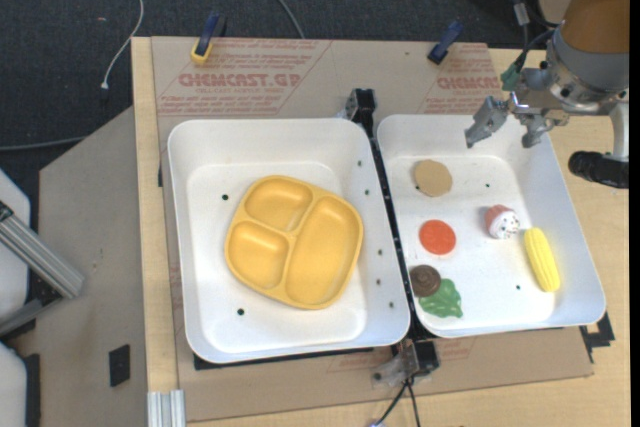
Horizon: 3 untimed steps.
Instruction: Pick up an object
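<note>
Red "CHEMCAST GP" lettering marks the brown board (250, 75) beneath two white bins (200, 215); dark carpet (80, 35) beyond; the gripper (508, 127) hangs spread open, holding nothing

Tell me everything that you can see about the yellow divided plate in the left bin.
The yellow divided plate looks like smooth plastic, with rounded corners and three compartments: two smaller ones toward the left, one larger at the right. It lies flat, right side up, turned at a slight angle, near the middle of the left bin. Nothing lies in its compartments, and it touches only the bin's floor.

The arm (600, 5) is cut off at the right edge.
</note>
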Motion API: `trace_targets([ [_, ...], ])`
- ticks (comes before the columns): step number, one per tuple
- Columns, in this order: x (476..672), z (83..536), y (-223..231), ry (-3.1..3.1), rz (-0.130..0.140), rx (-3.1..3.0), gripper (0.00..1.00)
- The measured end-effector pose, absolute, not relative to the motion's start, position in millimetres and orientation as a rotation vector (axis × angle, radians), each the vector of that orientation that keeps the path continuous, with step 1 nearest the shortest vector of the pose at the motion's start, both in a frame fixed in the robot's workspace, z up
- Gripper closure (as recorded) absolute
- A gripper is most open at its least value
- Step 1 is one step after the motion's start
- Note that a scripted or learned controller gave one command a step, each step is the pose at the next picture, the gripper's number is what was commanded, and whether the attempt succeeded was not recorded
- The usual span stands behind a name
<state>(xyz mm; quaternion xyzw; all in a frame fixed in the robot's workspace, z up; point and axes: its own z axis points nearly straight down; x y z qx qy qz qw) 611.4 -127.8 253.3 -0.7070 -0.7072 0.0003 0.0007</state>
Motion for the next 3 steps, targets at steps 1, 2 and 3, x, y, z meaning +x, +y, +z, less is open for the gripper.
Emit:
trace_targets([
  [1, 614.2, 190.9, -129.9, -2.216, 0.006, -2.217, 0.0],
  [2, 608.2, 146.8, -130.6, -2.217, 0.006, -2.217, 0.0],
  [3, 600.4, 86.6, -124.5, -2.215, 0.006, -2.216, 0.0],
])
